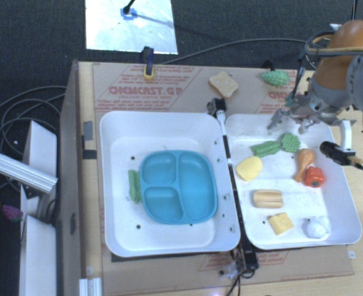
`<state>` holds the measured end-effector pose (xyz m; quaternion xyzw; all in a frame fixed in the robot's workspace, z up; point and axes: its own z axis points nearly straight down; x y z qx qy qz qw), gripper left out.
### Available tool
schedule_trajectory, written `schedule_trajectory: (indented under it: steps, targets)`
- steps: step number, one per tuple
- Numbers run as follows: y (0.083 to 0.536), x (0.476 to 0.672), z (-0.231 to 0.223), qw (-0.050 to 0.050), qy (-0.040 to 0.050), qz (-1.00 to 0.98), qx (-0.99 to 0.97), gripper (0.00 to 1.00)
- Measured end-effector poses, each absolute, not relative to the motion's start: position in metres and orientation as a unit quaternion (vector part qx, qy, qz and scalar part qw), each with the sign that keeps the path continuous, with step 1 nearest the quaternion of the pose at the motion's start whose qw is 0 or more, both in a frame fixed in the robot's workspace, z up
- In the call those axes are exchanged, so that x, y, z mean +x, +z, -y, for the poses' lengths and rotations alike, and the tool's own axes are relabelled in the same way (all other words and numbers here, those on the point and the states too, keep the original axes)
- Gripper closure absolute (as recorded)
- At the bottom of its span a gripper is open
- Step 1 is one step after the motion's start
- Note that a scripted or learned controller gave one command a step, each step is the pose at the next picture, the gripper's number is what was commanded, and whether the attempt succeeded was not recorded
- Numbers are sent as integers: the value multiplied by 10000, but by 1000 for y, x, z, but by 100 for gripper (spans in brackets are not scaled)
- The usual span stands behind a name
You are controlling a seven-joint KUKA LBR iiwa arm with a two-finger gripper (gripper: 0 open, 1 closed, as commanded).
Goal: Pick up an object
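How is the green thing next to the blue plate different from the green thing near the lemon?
The green bean in the left bin is thin and straight, lying beside the blue plate. The green pod in the right bin is fatter and lies slanted, close to the yellow lemon. The bean points up and down the view; the pod runs nearly sideways. Both are green toy vegetables lying flat.
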<state>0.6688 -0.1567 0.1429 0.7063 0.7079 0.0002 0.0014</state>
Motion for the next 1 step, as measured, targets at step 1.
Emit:
schedule_trajectory:
  steps: [1]
  targets:
    - [126,669,208,19,3,-7076,7066,0]
